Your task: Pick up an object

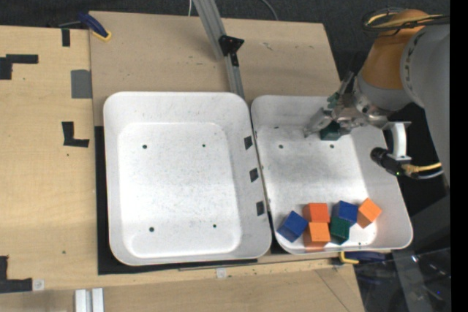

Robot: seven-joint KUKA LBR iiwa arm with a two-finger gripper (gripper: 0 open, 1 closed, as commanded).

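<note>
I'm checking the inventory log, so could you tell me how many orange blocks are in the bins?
3, all in the right bin's near corner: one behind, one in front of it, one farthest right. Others may be hidden behind neighbouring blocks.

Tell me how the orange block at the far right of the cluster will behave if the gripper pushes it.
The orange block looks rigid and flat-faced, so it should slide, not roll. It lies near the right bin's wall and against the blue block, so a push probably jams it or shoves its neighbours.
</note>
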